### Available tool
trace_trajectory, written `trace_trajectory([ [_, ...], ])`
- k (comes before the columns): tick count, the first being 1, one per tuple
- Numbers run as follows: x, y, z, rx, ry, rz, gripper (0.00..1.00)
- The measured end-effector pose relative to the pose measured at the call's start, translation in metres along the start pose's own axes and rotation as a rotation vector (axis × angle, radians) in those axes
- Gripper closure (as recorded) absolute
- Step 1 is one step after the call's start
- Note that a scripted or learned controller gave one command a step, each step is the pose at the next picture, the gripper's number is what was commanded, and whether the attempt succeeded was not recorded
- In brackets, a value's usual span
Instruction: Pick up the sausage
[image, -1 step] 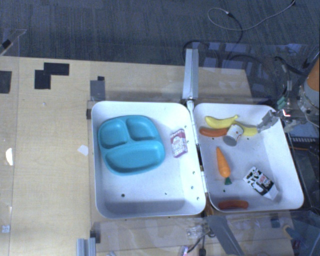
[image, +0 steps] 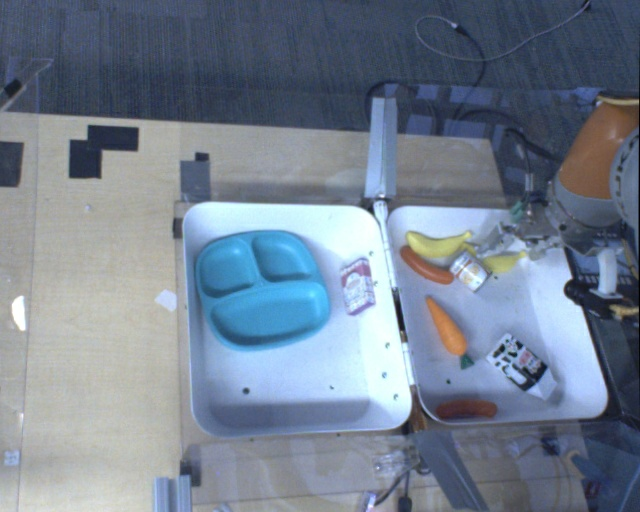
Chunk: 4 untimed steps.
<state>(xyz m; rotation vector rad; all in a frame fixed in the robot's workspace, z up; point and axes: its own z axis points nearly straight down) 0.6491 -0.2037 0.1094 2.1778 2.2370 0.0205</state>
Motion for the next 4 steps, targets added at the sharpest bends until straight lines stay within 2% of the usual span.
trace_trajectory([
  [1, 0.08, 0.031, 0.005, -0.01, -0.004, -0.054, 0.0],
  [2, 0.111, 0.015, 0.003, -0.022, -0.006, -0.246, 0.0],
  [3, 0.093, -0.064, 0.016, 0.011, 0.003, -0.196, 0.0],
  [4, 0.11, -0.145, 0.014, 0.003, 0.003, -0.217, 0.0],
])
